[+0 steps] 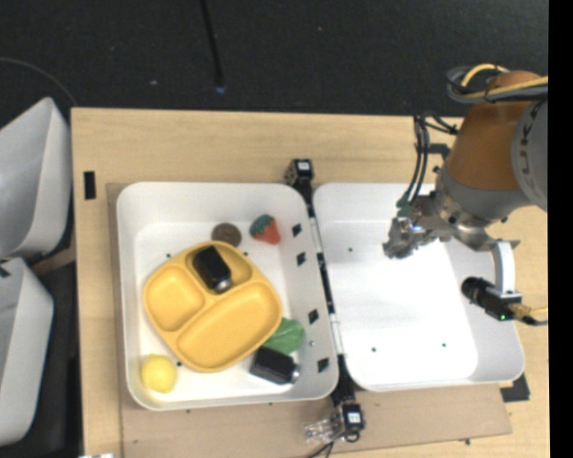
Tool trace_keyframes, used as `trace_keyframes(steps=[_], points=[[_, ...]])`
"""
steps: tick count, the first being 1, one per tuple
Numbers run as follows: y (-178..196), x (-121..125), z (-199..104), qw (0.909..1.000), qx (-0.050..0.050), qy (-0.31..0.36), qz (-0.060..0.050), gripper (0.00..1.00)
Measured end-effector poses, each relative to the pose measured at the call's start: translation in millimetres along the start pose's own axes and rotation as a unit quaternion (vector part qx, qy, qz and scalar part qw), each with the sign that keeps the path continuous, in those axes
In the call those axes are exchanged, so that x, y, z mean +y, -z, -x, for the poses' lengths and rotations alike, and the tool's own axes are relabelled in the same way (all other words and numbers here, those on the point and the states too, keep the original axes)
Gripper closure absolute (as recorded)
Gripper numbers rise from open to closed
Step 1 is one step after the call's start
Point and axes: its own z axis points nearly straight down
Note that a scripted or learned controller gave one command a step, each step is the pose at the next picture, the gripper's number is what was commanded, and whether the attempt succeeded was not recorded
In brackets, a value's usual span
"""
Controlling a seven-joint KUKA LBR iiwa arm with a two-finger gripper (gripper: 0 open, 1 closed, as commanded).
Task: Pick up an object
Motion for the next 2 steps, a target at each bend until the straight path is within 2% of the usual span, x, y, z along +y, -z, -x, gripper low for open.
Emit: trace_keyframes(steps=[1,2], points=[[20.8,1.4,1.4,1.0000,0.000,0.000,-0.001,1.00],[34.4,-6.1,-48.5,1.0000,0.002,0.002,-0.002,1.00]])
